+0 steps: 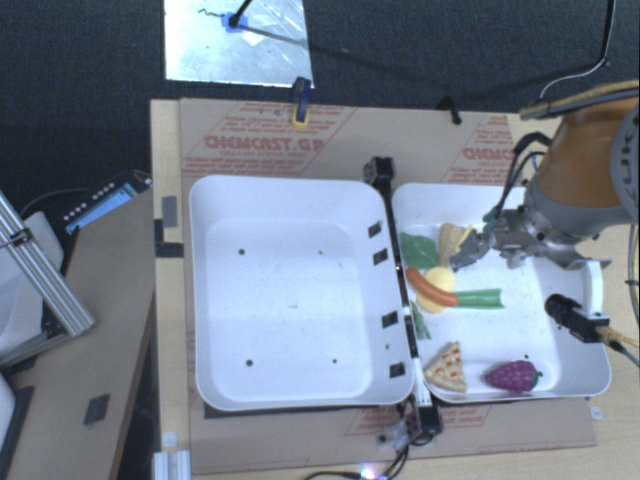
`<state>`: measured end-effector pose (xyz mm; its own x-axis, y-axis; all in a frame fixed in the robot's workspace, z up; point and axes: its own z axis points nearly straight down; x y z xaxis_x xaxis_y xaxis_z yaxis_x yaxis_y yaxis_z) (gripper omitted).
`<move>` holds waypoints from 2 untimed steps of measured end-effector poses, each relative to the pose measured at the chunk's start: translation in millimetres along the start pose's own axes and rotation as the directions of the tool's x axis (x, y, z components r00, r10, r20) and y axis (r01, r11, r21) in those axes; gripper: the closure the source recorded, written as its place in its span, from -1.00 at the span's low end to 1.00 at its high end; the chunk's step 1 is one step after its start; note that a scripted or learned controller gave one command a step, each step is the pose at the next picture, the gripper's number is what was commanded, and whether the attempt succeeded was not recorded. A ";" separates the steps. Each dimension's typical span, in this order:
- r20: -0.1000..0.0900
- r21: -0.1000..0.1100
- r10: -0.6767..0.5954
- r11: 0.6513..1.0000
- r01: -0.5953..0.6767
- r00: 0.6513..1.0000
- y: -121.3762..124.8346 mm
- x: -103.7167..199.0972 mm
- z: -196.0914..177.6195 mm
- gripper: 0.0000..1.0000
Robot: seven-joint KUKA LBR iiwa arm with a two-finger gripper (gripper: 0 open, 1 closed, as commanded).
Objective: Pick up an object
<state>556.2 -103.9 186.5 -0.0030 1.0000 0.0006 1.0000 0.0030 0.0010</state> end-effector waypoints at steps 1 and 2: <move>-0.001 0.007 0.002 1.000 -0.002 1.000 -31.6 16.0 106.2 -1.00; 0.002 -0.006 -0.002 1.000 0.002 1.000 36.4 2.5 101.1 -1.00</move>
<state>592.7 -101.2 85.4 -0.0046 1.0000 -0.0016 1.0000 0.0046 0.0069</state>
